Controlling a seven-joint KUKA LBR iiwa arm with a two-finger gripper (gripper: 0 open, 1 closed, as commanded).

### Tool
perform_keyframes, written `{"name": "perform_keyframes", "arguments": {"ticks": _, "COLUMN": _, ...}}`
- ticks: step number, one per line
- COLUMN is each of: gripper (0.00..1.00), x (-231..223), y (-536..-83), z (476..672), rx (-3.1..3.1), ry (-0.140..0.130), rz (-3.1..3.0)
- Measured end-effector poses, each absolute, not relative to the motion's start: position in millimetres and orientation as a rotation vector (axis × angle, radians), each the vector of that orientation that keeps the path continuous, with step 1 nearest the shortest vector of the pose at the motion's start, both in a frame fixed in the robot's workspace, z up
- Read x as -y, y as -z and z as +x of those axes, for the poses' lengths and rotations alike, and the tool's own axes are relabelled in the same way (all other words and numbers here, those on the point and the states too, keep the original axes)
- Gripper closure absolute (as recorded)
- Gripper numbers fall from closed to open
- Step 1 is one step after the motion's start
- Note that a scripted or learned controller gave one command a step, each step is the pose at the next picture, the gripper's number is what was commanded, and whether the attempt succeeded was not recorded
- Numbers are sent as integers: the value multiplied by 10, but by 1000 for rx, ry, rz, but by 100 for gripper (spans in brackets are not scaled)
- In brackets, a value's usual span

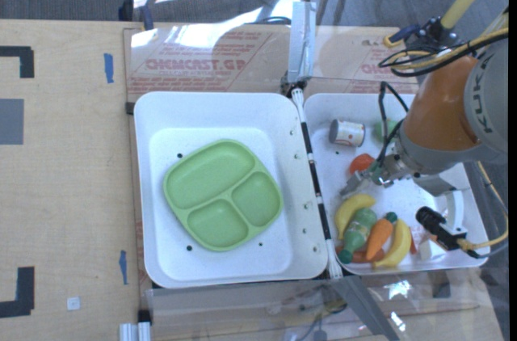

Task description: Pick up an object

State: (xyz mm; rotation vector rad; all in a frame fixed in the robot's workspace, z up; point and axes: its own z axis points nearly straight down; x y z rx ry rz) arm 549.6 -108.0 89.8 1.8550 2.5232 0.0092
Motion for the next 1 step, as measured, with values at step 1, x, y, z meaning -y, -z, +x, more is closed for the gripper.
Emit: {"name": "perform_keyframes", "arguments": {"ticks": 1, "gripper": 100, "x": 1107, "y": -1011, "z": 5519, "rx": -2511, "ry": -11, "rz": 1852}}
